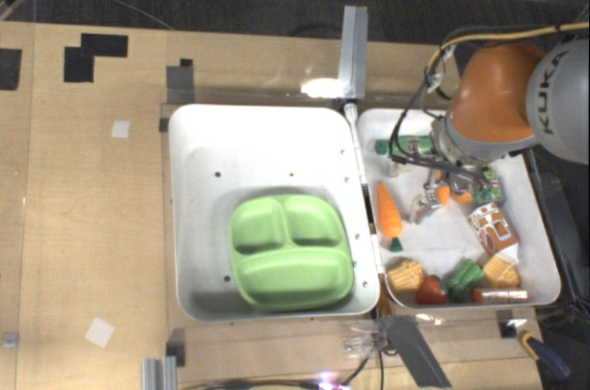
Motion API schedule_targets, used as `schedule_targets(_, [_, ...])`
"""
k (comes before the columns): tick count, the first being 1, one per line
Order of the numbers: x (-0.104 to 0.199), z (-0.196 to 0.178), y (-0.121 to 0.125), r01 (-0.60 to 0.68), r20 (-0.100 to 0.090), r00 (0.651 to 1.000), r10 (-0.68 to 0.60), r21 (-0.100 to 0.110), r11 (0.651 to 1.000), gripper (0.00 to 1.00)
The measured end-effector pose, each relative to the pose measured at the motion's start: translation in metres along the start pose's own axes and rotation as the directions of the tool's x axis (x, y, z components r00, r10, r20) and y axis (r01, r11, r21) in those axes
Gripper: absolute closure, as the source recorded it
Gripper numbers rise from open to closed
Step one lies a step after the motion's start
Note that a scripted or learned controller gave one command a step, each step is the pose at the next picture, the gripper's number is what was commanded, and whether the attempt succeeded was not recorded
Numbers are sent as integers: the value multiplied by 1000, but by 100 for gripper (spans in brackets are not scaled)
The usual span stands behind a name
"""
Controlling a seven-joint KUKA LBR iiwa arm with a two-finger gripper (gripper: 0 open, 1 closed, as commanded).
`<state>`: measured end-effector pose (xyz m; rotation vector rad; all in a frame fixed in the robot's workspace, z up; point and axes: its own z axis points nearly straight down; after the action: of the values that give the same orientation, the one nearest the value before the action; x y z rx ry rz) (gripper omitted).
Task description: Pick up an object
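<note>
The gripper is seen low in the right bin, its fingers apart with nothing between them, so it should be lined up over the carrot just left before closing.

Your toy carrot, orange with a green tip, lies flat along the left wall of the right bin, tip pointing toward you.
</note>
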<state>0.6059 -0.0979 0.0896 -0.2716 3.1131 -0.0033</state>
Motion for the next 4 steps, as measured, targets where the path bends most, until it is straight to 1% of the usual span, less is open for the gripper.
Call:
schedule_targets(1, [92, -4, 6, 32, 3, 999, -32, 3, 999, 0])
schedule_targets(2, [101, -4, 23, -68, 9, 998, 68, 5, 998, 0])
schedule_targets(3, [96, -4, 26, 39, 5, 999, -39, 7, 999, 0])
schedule_targets(4, [65, -3, 26, -25, -2, 1000, 25, 2, 1000, 0])
